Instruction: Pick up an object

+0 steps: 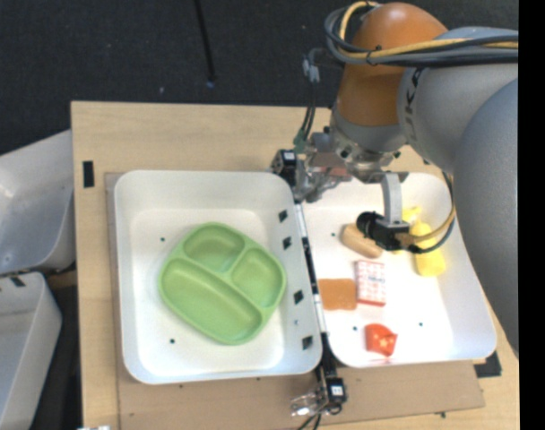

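**Arm over top left corner of right bin, five small items below it**

Grey arm with orange band (380, 70) reaches in from the right and ends over the top left corner of the right bin. Gripper (319, 176) sits at the wall where the two bins meet, near their far edge. Cannot tell if it is apart or together, and nothing is visibly held.

Pale wooden bench (165, 124) carries both bins side by side, touching along the middle.

Left shallow white plastic bin (129, 330) holds one thing: a light green plastic plate with three compartments (223, 282), lying flat and tilted diagonally, about centre.

Right shallow white plastic bin (452, 321) holds the candidates for picking, all clear of the gripper:
- yellow plastic chunk (429, 262), right of middle
- tan bread-roll-shaped piece (360, 242), left of the yellow chunk, closest to the gripper
- small white box with red print (370, 282), just below the roll
- flat orange-brown square (337, 295), touching the box's left side, near the dividing wall
- small red piece (380, 339), near the front edge, apart from the rest
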### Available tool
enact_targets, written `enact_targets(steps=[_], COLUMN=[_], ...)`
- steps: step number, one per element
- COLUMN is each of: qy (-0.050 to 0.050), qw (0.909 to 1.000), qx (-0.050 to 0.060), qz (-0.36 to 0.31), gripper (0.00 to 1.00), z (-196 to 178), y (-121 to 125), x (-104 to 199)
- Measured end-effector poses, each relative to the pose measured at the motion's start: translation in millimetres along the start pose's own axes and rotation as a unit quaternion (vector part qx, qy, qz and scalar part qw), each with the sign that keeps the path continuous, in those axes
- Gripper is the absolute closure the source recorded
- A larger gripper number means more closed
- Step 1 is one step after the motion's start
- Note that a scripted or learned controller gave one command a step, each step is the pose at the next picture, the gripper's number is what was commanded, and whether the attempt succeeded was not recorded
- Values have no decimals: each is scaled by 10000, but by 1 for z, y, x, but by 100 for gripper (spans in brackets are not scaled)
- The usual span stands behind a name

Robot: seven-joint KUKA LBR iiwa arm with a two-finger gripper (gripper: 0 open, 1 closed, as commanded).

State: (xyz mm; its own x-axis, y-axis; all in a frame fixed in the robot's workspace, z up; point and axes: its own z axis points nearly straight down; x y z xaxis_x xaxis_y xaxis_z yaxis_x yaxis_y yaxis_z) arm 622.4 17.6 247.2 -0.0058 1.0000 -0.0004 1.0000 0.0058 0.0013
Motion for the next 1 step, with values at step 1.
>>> enact_targets(steps=[1], qy=[2], qw=[10000], qx=[-5], qz=[0], gripper=[100], z=[1], y=[4], x=[43])
